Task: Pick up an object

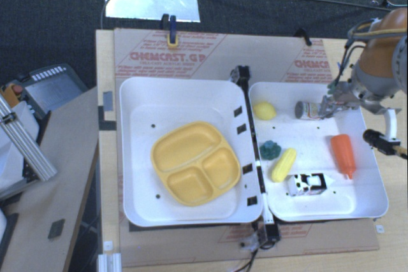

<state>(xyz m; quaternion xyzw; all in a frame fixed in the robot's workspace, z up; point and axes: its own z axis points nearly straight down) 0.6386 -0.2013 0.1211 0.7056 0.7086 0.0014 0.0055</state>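
Near the back of the right bin (pixel 376 197), the gripper (pixel 326 106) pinched a small grey can (pixel 306 110). It lay on its side beside a yellow lemon (pixel 264 111).

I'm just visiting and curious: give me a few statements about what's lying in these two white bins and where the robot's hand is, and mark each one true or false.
1. The yellow divided plate lies in the left bin. True.
2. The orange carrot lies on the yellow plate. False: it lies in the right bin, near its right side.
3. The gripper is over the right bin, close to a small can lying on its side. True.
4. The black-and-white cow toy is in the left bin. False: it lies near the front of the right bin.
5. The lemon and the corn cob share one bin. True: both lie in the right bin.
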